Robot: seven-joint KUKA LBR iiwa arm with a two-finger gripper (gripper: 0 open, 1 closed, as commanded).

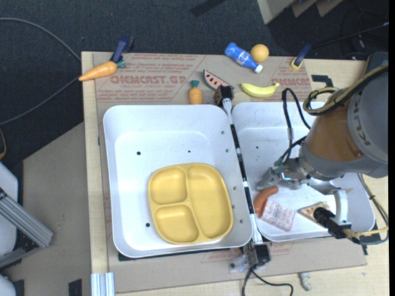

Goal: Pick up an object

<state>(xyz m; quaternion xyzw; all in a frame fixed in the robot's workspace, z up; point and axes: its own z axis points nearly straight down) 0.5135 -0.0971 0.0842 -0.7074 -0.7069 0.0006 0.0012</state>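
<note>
Single fixed camera above bench [154,66], looking down at slant on both bins [123,128]; moderate distance.

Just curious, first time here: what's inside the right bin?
A red sausage, a speckled packet and a pizza-like wedge. The arm covers much of the bin, so anything beneath is hidden.

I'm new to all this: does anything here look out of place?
Yes. A carrot, bottle, orange, banana and melon slice lie on the bench behind the bins, not in them, as if spilled.
</note>
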